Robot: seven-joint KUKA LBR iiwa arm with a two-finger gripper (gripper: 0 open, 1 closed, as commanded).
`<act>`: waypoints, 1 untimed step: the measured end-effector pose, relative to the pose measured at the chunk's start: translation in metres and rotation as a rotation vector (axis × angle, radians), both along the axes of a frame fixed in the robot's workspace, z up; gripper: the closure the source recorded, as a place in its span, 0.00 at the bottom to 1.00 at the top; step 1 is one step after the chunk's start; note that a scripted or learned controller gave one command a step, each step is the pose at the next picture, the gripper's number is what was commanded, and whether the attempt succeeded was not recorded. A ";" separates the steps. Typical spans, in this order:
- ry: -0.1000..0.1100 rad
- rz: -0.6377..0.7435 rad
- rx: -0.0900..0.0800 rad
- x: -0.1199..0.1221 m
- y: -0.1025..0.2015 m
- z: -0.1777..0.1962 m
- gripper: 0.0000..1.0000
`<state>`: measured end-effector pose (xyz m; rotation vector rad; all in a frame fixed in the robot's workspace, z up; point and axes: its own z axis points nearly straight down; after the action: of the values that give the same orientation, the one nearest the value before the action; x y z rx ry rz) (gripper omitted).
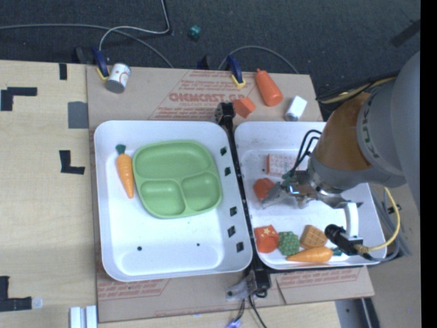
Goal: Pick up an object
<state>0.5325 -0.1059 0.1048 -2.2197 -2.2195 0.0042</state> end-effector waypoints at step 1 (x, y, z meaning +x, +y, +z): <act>-0.007 0.002 -0.001 0.066 0.008 -0.019 0.00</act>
<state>0.5982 -0.0984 0.0862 -2.2208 -2.2262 -0.0032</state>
